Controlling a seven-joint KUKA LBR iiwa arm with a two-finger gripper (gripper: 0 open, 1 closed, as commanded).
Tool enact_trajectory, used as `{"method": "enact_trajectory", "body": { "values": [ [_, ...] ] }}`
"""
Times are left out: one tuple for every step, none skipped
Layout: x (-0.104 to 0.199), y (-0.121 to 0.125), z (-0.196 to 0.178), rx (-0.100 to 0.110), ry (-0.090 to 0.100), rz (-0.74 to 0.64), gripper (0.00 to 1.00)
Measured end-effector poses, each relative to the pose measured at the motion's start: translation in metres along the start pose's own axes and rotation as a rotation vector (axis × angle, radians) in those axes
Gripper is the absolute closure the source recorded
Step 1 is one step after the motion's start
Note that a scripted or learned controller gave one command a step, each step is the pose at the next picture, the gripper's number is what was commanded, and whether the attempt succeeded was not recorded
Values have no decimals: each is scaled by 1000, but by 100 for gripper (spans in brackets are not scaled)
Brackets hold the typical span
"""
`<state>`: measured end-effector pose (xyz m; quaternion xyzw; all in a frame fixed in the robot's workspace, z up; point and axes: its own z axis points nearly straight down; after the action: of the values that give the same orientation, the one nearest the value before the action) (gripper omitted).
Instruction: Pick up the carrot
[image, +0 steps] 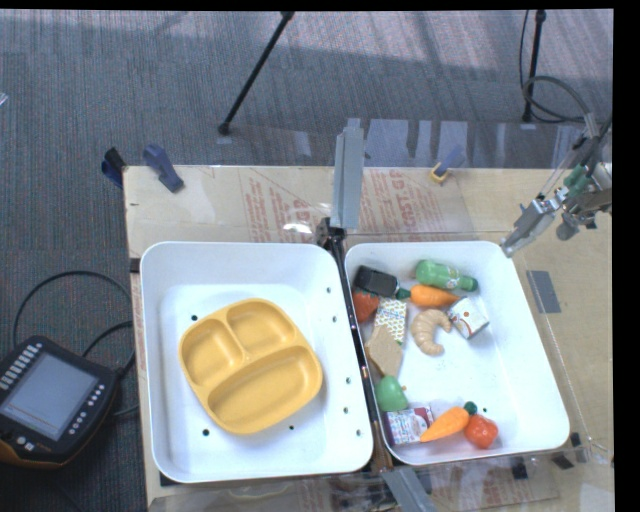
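Two orange toy carrots lie in the right bin (530, 345). One carrot (434, 296) sits near the back, its green top pointing left, just below a green bottle (446, 275). The other carrot (444, 425) lies at the front edge, its green top to the upper right, next to a red tomato (482, 432). My gripper (522, 232) hangs above the bin's back right corner, outside the rim and well apart from both carrots. Nothing shows in it.
The right bin also holds a croissant (432, 331), a small white carton (468, 318), a black block (376, 281), a bread slice (384, 351), a green pepper (390, 394) and a red-white box (407, 424). A yellow divided plate (250, 365) lies in the left bin (160, 300).
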<state>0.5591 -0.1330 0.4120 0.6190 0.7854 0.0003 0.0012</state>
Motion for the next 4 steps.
{"method": "enact_trajectory", "body": {
  "values": [
    [52, 12, 175, 21, 10, -89, 0],
    [-11, 52, 168, 10, 5, 10, 0],
    [3, 87, 215, 10, 7, -236, 0],
    [27, 35, 194, 8, 6, -183, 0]
  ]
}}
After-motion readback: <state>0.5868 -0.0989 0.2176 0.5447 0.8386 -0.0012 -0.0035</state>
